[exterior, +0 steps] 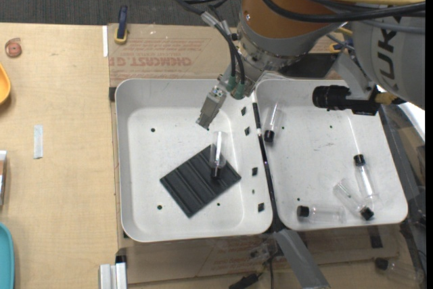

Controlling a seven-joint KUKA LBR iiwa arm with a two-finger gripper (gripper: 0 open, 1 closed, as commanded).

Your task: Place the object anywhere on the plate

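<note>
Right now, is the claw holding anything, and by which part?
Nothing is held. The claw hangs above the left bin, apart from the clear tube lying on the dark ribbed plate.

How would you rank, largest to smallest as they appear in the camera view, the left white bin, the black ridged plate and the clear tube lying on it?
1. Left white bin
2. Black ridged plate
3. Clear tube
</note>
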